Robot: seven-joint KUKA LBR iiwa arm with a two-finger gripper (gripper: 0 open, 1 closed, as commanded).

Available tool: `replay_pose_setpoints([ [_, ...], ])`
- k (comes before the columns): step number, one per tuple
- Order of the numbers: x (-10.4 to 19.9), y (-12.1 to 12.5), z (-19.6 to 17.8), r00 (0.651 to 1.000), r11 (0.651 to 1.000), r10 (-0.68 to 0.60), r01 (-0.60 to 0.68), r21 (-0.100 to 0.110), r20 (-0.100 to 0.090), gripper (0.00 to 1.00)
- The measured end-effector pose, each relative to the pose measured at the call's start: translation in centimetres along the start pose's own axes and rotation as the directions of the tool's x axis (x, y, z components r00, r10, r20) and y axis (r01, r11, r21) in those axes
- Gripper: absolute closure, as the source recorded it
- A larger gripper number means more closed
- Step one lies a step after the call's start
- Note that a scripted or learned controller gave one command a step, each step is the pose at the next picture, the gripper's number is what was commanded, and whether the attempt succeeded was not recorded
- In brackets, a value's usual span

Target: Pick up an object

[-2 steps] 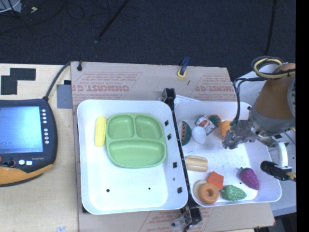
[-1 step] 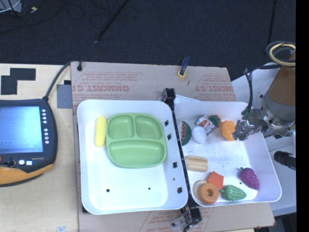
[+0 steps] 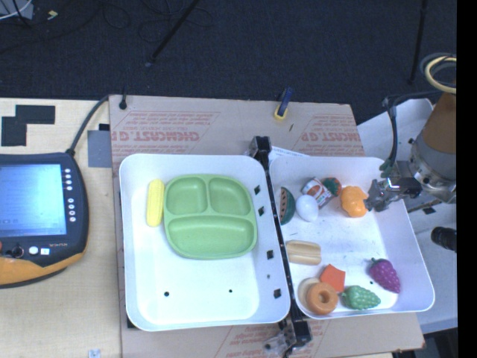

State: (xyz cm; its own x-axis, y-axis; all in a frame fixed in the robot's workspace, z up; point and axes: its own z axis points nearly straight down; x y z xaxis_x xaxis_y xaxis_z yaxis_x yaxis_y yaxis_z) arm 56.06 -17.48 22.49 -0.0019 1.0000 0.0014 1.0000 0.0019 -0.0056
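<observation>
The jaws (image 3: 381,194) are seen at the right bin's (image 3: 417,274) right rim, just beside an orange toy (image 3: 353,201). Whether they are apart or together cannot be told, and nothing is seen between them.

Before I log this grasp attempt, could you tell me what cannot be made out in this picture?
- Gripper: too small and dark in the camera view to tell open or shut.
- Watermelon slice: partly hidden by the divider between the bins.
- Arm: cut off by the right edge.
- Can: label too small to read.
</observation>
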Motion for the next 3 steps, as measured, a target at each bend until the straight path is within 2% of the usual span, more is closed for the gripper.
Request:
replay_pose_setpoints([
  [1,5.0,0.5,-0.3,1.000,1.000,-0.003,0.003,0.003,-0.002,1.00],
  [2,10.7,2.3,-0.6,1.000,1.000,-0.004,0.004,0.002,0.000,1.00],
  [3,15.3,3.7,1.1,1.000,1.000,-0.001,0.001,0.004,0.001,1.00],
])
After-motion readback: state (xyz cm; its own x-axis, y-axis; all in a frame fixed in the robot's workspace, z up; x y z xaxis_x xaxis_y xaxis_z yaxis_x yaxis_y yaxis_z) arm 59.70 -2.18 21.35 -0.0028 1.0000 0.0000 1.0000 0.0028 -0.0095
